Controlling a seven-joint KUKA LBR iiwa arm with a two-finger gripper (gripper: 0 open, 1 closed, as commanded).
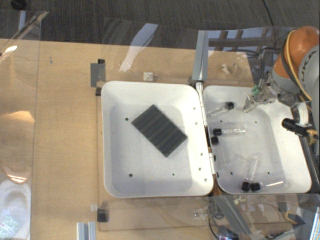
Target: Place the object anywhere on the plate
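Clear black-capped tubes [248, 176], ridged square plate [159, 130]

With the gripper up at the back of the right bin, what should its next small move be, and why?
Probably lower toward the nearest tube. The gripper sits over the right bin's back edge with nothing visible between its fingers, the clear black-capped tubes lie loose in that bin, and the dark ridged plate in the left bin carries nothing yet.
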